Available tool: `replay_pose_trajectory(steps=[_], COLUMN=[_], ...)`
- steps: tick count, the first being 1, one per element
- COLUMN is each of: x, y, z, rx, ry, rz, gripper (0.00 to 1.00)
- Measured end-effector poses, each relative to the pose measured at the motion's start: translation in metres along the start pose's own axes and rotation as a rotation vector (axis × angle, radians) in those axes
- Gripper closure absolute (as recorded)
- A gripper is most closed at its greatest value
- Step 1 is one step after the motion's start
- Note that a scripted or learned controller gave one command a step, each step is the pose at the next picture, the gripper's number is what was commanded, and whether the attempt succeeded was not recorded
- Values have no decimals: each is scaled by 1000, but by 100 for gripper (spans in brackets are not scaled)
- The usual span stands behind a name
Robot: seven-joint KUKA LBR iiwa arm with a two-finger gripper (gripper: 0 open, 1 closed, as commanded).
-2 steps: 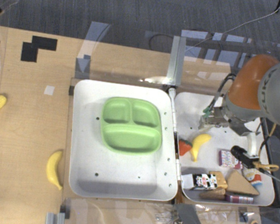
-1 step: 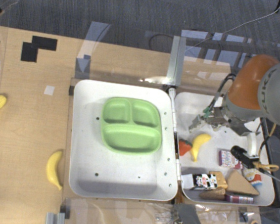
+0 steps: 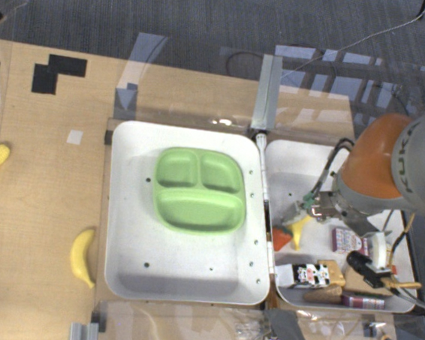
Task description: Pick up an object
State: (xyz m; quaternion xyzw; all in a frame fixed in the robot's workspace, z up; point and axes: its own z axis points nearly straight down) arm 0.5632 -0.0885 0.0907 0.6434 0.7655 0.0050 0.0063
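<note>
**Hand low in the right bin, over small objects**

From the camera above, the arm (image 3: pixel 394 166) comes in from the right and bends down into the right bin (image 3: pixel 296 163). The hand (image 3: pixel 316 206) is low there, but I cannot tell if it is open or closed. Just below and to the left of the hand lie a small yellow piece (image 3: pixel 298 229) and a red piece (image 3: pixel 282 240), touching each other. They seem the nearest target. The yellow piece runs diagonally, its upper end toward the hand. More objects lie along the front wall: a box (image 3: pixel 311 275) and a marker (image 3: pixel 362 300). The left bin (image 3: pixel 130 195) holds a green tray (image 3: pixel 198 189). A banana (image 3: pixel 83 255) lies on the tabletop (image 3: pixel 36 200).
</note>
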Motion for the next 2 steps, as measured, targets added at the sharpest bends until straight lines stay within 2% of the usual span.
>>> replay_pose_trajectory(steps=[1,2], x=[2,40], y=[3,29], z=[-12,-132], rx=[-7,10], ry=[2,2], rz=[-1,185], gripper=[100,100])
